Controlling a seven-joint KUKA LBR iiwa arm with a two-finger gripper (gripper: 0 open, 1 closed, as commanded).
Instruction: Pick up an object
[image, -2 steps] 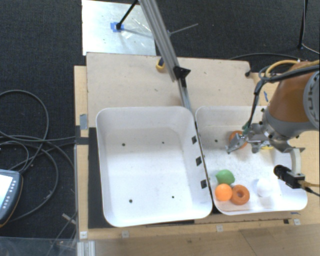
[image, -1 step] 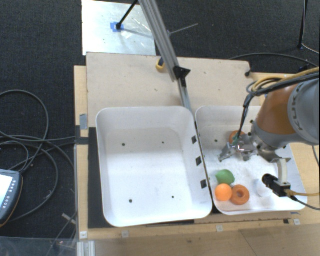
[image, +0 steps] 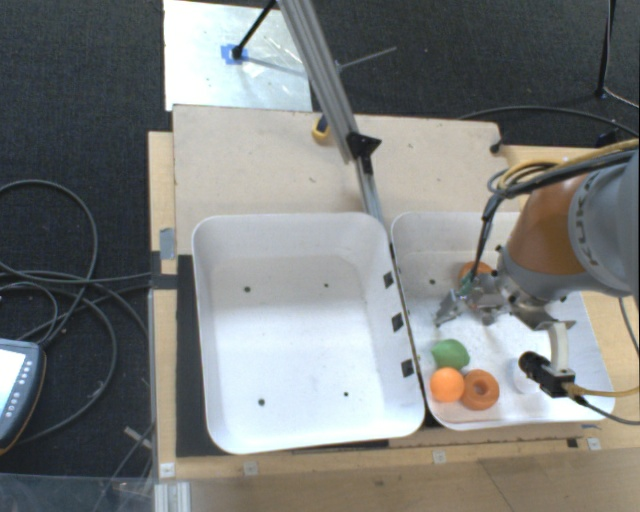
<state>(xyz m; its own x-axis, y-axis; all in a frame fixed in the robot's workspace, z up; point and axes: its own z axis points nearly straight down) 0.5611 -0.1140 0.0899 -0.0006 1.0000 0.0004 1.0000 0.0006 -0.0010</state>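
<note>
Camera view: hand (image: 455, 304), grip state unclear, hangs just above the green object (image: 451, 353), seemingly apart from it.

There are no words or numbers to read here. The small screen (image: 12, 385) at nine o'clock glows, but it is too blurry to read.

Black cables (image: 60, 270) loop on dark carpet left of the bench, beside what looks like a pendant (image: 15, 385).
</note>
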